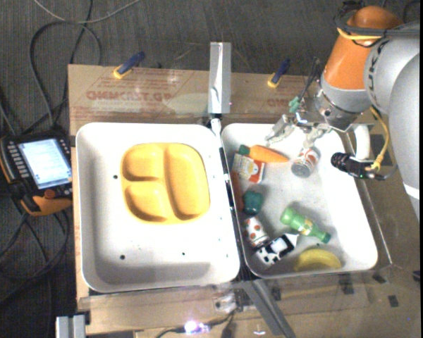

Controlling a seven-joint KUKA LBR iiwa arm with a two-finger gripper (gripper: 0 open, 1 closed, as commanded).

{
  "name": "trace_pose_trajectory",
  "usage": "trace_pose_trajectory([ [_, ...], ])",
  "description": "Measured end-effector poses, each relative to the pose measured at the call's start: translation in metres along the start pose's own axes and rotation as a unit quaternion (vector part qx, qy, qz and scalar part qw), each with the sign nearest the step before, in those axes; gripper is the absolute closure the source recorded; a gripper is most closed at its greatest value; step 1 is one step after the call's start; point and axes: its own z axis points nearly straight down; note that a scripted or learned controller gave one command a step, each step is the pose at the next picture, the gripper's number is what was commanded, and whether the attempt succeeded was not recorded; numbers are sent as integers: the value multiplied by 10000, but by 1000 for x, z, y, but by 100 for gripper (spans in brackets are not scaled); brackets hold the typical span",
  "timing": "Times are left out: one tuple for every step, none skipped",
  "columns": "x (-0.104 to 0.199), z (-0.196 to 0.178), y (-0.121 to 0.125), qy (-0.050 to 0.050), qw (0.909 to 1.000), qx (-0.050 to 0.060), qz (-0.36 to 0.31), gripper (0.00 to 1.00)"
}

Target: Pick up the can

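1. Bench front edge (197, 308) carries two white bins; the left bin (92, 259) holds a yellow tray (166, 182).
2. Right bin (352, 217): can (305, 162) lies near the far wall, gripper (301, 127) spread open just above it.
3. Cables (49, 41) cross dark floor; pendant (39, 162) at left.

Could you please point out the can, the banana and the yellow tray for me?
can (305, 160): camera view, its side wall.
banana (318, 260): camera view, middle of its curve.
yellow tray (166, 182): camera view, its central divider.
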Motion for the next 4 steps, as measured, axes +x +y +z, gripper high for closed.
trace_pose_trajectory([
  [-59, 43, -20, -3, 9981, 2, 610, 0],
  [-75, 88, -8, 14, 9915, -20, 1302, 0],
  [-77, 80, -9, -7, 9914, -3, 1309, 100],
  [-76, 80, -9, -6, 9915, -4, 1302, 0],
])
